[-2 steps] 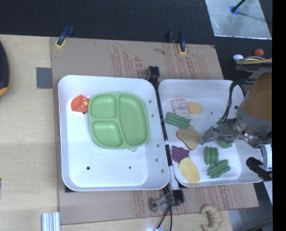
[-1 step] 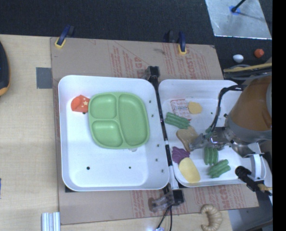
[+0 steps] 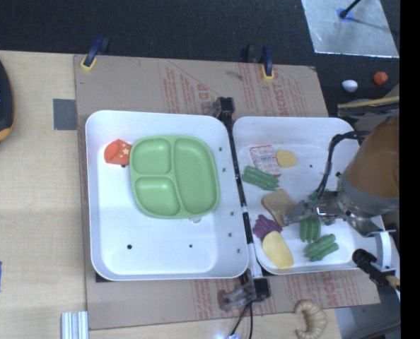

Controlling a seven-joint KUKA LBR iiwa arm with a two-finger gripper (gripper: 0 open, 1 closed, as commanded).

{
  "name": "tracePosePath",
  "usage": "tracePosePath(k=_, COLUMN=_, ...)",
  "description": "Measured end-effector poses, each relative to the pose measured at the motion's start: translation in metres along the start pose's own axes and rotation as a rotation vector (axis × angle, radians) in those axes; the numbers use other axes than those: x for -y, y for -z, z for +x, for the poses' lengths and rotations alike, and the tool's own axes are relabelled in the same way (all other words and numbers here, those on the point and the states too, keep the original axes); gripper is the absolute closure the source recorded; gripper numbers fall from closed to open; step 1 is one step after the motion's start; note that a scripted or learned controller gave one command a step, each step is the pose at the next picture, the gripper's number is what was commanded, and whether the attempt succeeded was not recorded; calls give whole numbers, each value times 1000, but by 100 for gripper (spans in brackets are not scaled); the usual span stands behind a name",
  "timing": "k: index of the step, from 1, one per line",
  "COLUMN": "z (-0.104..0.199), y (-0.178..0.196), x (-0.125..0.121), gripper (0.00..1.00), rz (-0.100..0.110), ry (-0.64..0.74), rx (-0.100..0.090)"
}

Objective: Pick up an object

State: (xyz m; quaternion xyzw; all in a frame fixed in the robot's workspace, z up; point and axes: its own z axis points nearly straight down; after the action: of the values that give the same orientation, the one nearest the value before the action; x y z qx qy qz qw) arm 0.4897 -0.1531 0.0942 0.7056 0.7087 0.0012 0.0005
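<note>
My gripper is low in the right bin, reaching in from the right. It sits between a tan bread-like piece on its left and a dark green vegetable just below it. Close by lie a purple piece, a yellow lemon-like piece and another green vegetable. Farther back in the same bin are a green pod, a small printed packet and a pale yellow piece. I see nothing lifted off the bin floor.
The left bin holds a green divided plate and a red piece with a yellow star. The arm's orange-banded body covers the right bin's right side. A curled tan object lies on the cardboard in front.
</note>
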Motion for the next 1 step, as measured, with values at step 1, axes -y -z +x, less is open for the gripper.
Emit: tracePosePath(k=1, z=0, y=11, x=0, gripper=100, rz=1, ry=4, rx=0)
